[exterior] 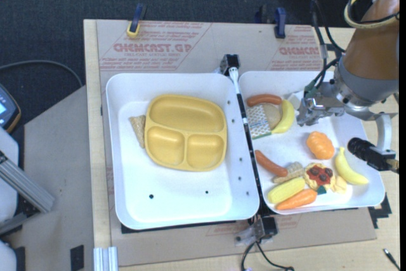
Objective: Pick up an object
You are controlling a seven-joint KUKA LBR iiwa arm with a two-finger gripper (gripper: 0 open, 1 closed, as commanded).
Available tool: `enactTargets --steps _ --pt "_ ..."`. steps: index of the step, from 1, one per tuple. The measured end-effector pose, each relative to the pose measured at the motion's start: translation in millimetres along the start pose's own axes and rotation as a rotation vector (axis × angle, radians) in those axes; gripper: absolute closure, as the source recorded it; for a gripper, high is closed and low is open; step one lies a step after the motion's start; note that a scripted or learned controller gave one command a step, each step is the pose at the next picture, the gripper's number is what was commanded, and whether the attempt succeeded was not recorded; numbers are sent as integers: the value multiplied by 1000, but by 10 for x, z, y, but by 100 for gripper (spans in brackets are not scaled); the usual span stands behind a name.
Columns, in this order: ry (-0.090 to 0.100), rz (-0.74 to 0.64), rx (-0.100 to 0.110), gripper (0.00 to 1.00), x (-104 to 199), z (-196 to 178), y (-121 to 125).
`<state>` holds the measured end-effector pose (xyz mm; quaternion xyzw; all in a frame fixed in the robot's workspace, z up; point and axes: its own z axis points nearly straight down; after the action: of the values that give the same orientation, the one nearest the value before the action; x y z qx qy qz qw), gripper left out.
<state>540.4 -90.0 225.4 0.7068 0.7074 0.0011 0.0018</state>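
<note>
The right bin (374,197) holds toy food. There is a red sausage (264,99), a small banana (287,117) beside a sandwich piece (259,121), an orange (320,145), a second banana (350,168), a hot dog (271,164), a pizza slice (319,174), a corn cob (287,189) and a carrot (296,200). My gripper (309,111) hangs low over the upper middle of this bin. It is just right of the small banana and above the orange. The wrist hides what lies directly under it.
The left bin (120,162) carries a yellow divided plate (186,132) with a bread slice (137,128) poking out at its left. A black rail (244,136) separates the bins. Clamps (134,21) hold the board at the back.
</note>
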Motion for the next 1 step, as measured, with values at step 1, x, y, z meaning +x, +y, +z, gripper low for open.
enactTargets --steps 1 --pt "0 -3 -2 100 315 -38 542"
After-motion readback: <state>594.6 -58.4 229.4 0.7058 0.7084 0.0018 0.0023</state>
